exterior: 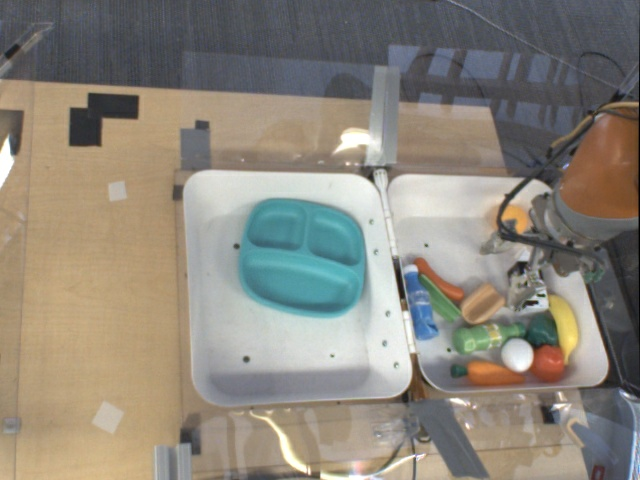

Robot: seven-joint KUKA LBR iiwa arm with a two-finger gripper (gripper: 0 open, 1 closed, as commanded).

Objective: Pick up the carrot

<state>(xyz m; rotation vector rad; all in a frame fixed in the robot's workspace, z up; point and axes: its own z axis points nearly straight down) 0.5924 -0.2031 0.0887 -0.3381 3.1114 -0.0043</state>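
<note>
A teal divided plate [301, 256] sits alone in the left bin [215, 368]. In the right bin [440, 208], toy foods crowd the floor toward five o'clock: a blue bottle [420, 305] along the left wall, a carrot [440, 279] lying just right of it, pointing toward ten o'clock, then a bread piece [482, 304], a white egg [517, 354], a tomato [548, 362] and a banana [565, 325]. The gripper [527, 286] hangs above the bin's three o'clock side, clear of the carrot; whether it is spread or pressed together cannot be told.
</note>
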